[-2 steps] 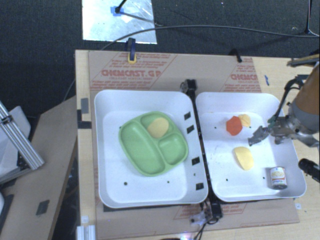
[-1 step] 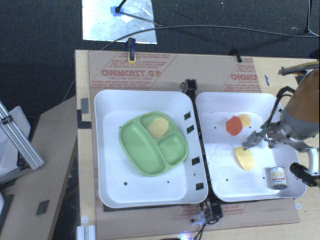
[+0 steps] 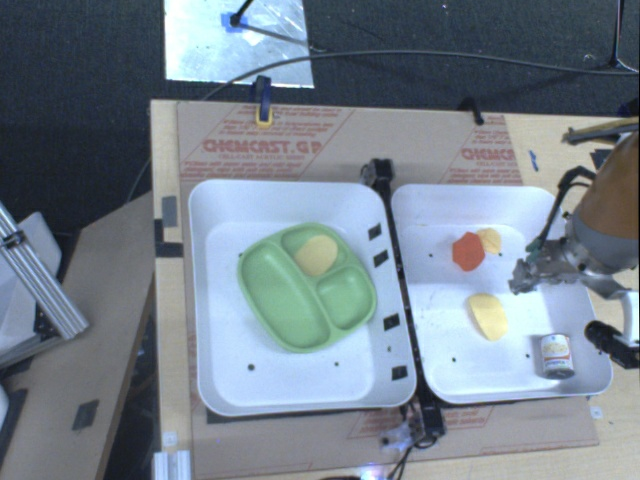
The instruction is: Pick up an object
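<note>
Looking down at the bench [image 3: 330, 128], we see two white bins side by side. Left bin [image 3: 225, 368] holds a green divided plate [image 3: 290, 303] with a yellow piece [image 3: 318, 256] in its upper compartment. Right bin [image 3: 440, 368] has the pickable stuff: a red object [image 3: 467, 252] touching a small yellow object [image 3: 490, 239] near the top, a yellow wedge [image 3: 488, 317] lower in the middle, and a small can [image 3: 555, 356] near the bottom right corner, apart from the rest.

We see the arm [image 3: 610, 208] coming in from the right, its gripper [image 3: 522, 276] low over the right bin, between the red object and the yellow wedge but off to their right, touching neither as far as we can tell. Open or closed, we cannot tell; nothing visibly sits in it.

Black clips [image 3: 385, 258] line the seam between bins. A cable [image 3: 450, 58] runs across the dark floor above, next to a shiny silver sheet [image 3: 200, 28]. An aluminium rail [image 3: 40, 278] sits at left.
</note>
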Motion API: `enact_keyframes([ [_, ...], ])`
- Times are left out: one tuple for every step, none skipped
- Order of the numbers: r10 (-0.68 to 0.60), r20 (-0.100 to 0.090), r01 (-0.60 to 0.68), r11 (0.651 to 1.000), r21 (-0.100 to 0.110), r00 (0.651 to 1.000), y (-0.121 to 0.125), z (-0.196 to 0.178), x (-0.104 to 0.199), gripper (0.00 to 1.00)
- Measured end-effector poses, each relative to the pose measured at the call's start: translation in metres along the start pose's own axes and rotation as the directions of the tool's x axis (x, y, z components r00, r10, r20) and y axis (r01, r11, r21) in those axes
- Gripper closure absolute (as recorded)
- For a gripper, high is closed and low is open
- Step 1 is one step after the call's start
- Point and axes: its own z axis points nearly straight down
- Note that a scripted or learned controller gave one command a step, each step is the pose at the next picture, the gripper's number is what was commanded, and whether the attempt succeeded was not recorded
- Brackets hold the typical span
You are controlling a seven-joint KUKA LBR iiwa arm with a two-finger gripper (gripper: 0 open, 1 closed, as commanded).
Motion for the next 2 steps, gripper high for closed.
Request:
enact_keyframes([
  [-0.002,0.001,0.002,1.000,-0.003,1.000,-0.003,-0.063,-0.005,1.00],
  [-0.004,0.001,0.004,1.000,-0.006,1.000,-0.004,-0.127,-0.006,1.00],
])
